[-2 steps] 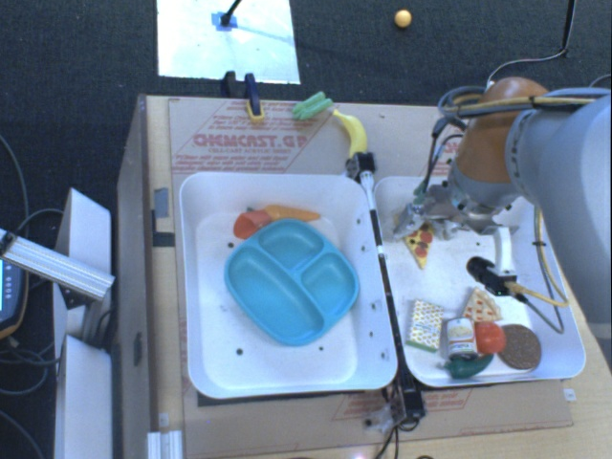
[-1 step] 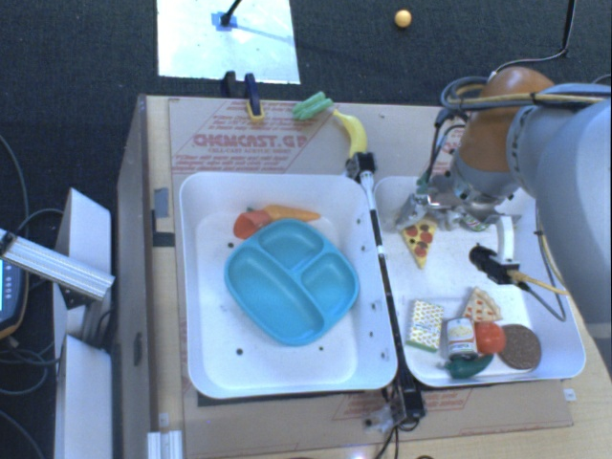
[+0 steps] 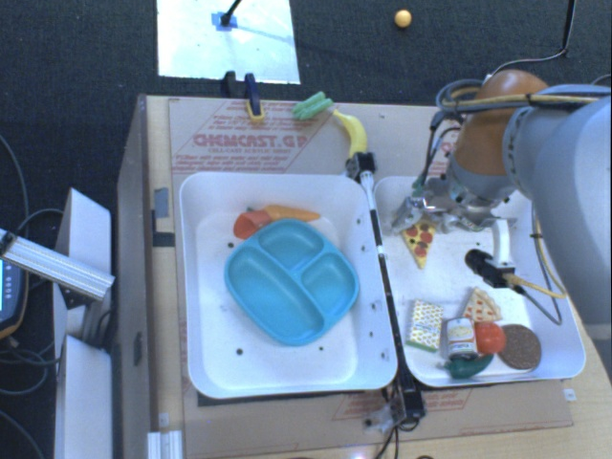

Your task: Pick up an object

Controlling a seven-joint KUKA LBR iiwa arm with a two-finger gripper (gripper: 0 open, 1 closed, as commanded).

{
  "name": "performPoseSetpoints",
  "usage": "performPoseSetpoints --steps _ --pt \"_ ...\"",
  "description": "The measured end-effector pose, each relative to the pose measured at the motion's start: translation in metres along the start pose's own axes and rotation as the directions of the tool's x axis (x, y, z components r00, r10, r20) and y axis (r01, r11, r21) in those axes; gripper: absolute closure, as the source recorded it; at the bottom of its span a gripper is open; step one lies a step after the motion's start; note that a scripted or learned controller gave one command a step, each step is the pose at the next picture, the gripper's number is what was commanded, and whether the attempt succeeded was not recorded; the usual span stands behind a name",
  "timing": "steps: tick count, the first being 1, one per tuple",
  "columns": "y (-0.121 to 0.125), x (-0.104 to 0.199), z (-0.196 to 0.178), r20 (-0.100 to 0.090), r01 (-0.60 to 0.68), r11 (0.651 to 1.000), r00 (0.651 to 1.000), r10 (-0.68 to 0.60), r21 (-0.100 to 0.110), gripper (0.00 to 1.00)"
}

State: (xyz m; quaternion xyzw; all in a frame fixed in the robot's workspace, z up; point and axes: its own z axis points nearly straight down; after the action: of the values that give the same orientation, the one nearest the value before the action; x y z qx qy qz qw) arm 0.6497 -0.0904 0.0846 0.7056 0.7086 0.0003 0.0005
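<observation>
My gripper [image 3: 424, 208] sits low over the far-left corner of the right bin [image 3: 445, 277], near the divider. My own wrist hardware blocks the view, so I can't tell whether it's spread or closed. Nothing visibly clamped.

Closest candidate is the toy pizza slice [image 3: 418, 241]. It's flat on the bin floor just on the near side of the gripper, tip pointing toward the near edge. Its wide end is right at the gripper; can't tell if they touch.

The rest of the right bin is clustered along the near edge:
- cracker [image 3: 426, 324] at the left
- second pizza wedge [image 3: 481, 306] beside it
- small can [image 3: 458, 338]
- red tomato [image 3: 490, 338] touching the can
- green piece [image 3: 466, 366] in front of the can
- brown round cookie [image 3: 520, 346] at the right

The left bin [image 3: 215, 352] holds a blue divided plate [image 3: 292, 280] in the middle. A carrot [image 3: 292, 213] and a red piece [image 3: 249, 225] lie against its far rim.

A banana [image 3: 354, 132] lies outside the bins, on the board behind the divider.
</observation>
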Motion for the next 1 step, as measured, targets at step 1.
performPoseSetpoints --steps 1 --pt "0.0011 -0.0002 -0.0118 0.0 0.002 1.0 1.0 -0.002 -0.002 1.0"
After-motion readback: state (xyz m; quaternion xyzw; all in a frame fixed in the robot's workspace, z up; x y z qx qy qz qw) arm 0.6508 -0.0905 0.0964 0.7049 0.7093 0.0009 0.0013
